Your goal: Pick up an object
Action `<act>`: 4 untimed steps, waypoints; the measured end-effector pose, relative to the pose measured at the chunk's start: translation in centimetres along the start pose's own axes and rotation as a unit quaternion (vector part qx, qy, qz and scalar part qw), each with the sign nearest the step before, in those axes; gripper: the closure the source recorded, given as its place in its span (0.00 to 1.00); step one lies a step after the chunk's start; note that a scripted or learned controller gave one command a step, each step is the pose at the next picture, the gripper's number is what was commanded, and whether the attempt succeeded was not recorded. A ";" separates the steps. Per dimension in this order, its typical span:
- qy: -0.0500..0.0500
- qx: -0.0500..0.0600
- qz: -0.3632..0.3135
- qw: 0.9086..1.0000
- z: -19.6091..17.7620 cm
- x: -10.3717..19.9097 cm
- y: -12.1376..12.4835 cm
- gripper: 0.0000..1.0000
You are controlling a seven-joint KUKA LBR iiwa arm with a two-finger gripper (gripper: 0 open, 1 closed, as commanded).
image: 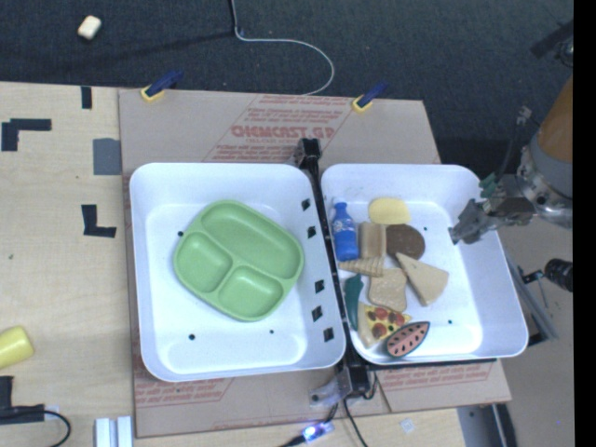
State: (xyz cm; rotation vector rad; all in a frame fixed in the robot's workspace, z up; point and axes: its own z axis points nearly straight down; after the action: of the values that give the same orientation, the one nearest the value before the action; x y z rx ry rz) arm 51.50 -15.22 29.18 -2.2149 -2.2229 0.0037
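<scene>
The right bin (484,296) holds a pile of toy food along its left side: a blue bottle (345,232), a yellow piece (388,210), a brown round piece (407,242), tan bread wedges (421,279), a pizza slice (378,322) and a watermelon slice (406,339). My gripper (468,224) hangs over the bin's right part, near its right rim, to the right of the pile and apart from it. Nothing shows between its fingers.
The left bin (158,343) holds a green divided plate (239,260). Both bins rest on cardboard (279,128) held by clips. A yellow object (13,346) lies at the bench's left edge. A cable (279,40) runs across the dark floor behind.
</scene>
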 end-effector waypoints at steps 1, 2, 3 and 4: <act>0.000 0.001 0.000 1.000 -0.9 0.0 0.0 1.00; -0.002 0.000 0.006 1.000 1.0 -7.6 -3.4 1.00; -0.002 -0.006 0.002 1.000 20.7 -7.1 1.2 1.00; -0.004 -0.010 0.000 1.000 1.9 -7.2 2.3 1.00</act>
State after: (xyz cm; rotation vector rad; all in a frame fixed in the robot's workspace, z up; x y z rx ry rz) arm 53.87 -22.43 27.30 -2.2290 -2.2362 -0.0099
